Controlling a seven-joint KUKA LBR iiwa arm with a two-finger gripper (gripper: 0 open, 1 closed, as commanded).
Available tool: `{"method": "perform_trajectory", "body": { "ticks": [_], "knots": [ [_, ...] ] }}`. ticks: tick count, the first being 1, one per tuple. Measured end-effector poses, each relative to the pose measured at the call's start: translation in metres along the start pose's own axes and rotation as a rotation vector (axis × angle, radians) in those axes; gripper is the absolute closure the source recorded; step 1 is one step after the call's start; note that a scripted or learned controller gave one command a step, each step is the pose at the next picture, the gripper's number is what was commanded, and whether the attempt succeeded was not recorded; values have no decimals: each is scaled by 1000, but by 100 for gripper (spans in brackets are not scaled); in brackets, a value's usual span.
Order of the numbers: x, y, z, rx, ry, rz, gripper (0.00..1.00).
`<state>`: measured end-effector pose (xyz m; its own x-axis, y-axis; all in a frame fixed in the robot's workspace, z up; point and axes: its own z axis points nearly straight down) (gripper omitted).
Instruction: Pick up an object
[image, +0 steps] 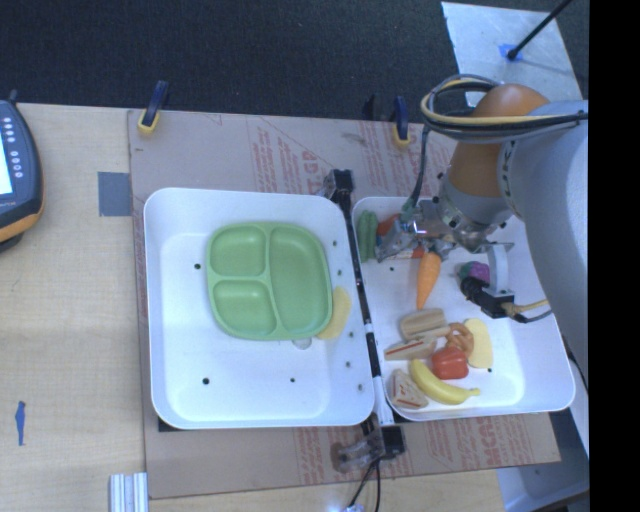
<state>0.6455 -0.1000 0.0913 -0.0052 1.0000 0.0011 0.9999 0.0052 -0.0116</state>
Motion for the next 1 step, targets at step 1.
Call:
{"method": "perform_trajectory", "body": {
  "ticks": [1],
  "knots": [
    [-6, 11, -90, -16, -2, 0, 0]
  ]
}}
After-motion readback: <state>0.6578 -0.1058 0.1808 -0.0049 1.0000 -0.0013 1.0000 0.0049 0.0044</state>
